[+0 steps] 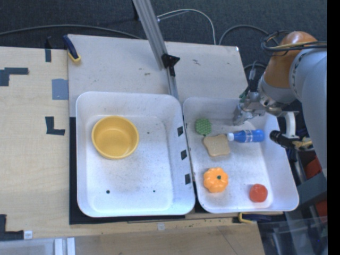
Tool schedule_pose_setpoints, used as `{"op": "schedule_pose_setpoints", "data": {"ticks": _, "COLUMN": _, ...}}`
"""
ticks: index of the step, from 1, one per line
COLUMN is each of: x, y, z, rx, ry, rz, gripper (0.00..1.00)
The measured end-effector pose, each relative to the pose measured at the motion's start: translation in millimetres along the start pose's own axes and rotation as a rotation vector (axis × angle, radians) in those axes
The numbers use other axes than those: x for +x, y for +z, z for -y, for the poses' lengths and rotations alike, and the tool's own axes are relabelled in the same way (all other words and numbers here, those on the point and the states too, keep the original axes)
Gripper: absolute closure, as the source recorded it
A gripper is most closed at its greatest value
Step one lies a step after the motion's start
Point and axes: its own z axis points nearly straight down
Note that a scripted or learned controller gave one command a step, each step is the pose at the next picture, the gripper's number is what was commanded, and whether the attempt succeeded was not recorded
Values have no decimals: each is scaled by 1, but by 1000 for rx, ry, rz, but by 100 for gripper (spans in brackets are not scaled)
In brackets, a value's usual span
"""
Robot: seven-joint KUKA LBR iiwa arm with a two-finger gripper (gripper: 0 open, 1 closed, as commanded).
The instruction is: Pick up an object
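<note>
**End effector low in right bin, above bottle**

The end effector (245, 115) is seen at the right bin's (281, 195) far edge, just above the bottle's (247, 137) white cap end; its opening cannot be told, and nothing is seen gripped. A descent on the bottle is judged likely. The bottle, blue, smooth, cylindrical, lies flat, touching a tan slab-like sponge (216, 145). Nearby: a green nubbly disc (203, 126), a ribbed orange pumpkin (215, 180), a red ball (258, 193). A yellow bowl (115, 137) is set in the left bin (133, 195).
</note>
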Motion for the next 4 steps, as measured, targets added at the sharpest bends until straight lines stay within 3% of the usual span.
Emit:
{"op": "schedule_pose_setpoints", "data": {"ticks": 2, "x": 17, "y": -112, "z": -1, "rx": -8, "ry": 2, "rz": -1, "gripper": 100}}
{"op": "schedule_pose_setpoints", "data": {"ticks": 3, "x": 17, "y": -101, "z": -1, "rx": 1, "ry": 3, "rz": -1, "gripper": 100}}
{"op": "schedule_pose_setpoints", "data": {"ticks": 4, "x": 70, "y": -115, "z": 1, "rx": -1, "ry": -2, "rz": -4, "gripper": 100}}
